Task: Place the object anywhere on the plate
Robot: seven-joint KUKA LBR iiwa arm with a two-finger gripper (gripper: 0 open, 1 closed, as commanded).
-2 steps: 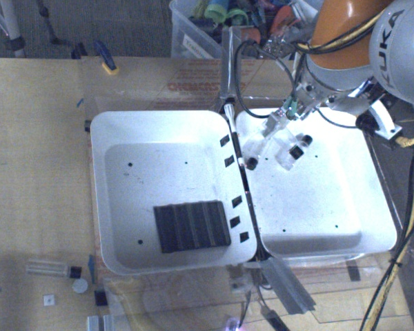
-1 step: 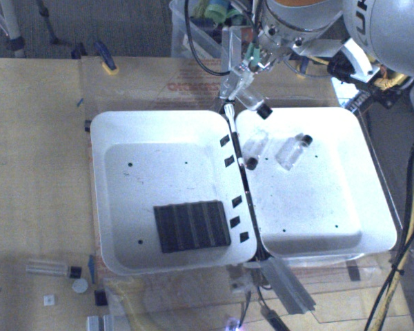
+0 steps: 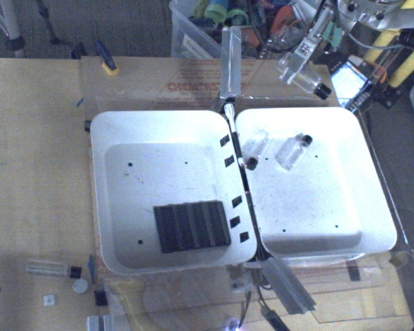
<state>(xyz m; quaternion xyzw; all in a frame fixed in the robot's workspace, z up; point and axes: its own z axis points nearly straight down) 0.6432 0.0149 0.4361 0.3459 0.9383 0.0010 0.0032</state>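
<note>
A dark ribbed plate (image 3: 192, 226) lies flat in the left bin (image 3: 124, 140), towards its front. My gripper (image 3: 305, 58) hangs high over the far edge of the right bin (image 3: 345, 205). It is shut on a clear bottle (image 3: 300, 76) with a black cap, which tilts down to the right. Two more clear bottles with black caps lie on the right bin's floor: one (image 3: 290, 152) near the middle back, the other (image 3: 254, 145) close to the divider.
A clear tub (image 3: 193, 19) of colourful items stands behind the bins. A metal divider bar (image 3: 230, 61) runs between the bins. Small loose parts (image 3: 52, 267) lie on the bench at the front left. Cables and yellow tubes crowd the back right.
</note>
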